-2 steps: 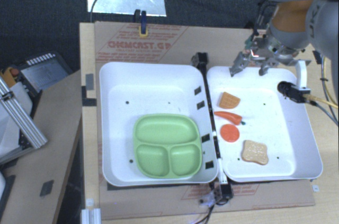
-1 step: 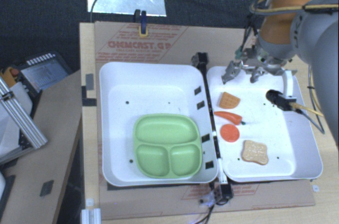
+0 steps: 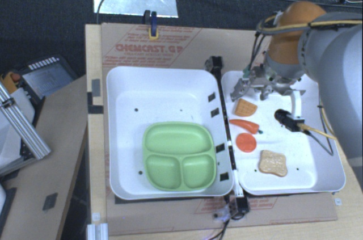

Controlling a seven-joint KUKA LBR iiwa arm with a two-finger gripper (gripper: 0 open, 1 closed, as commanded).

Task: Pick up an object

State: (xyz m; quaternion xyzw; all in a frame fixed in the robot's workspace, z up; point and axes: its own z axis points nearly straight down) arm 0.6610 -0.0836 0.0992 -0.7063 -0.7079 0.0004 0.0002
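I count two white bins: left bin (image 3: 130,91), right bin (image 3: 317,159). One green three-section plate (image 3: 178,154), lower centre of frame. Four food pieces right of centre, one of each: orange wedge (image 3: 245,106), red pepper (image 3: 244,126), red-orange round slice (image 3: 246,143), toast slice (image 3: 273,163).

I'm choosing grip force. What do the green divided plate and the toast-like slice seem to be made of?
The green divided plate looks like moulded plastic, satin: even colour, soft sheen, rounded compartments. The toast-like slice is likely toy food, plastic or foam: speckled tan face, dull surface; too small to tell which.
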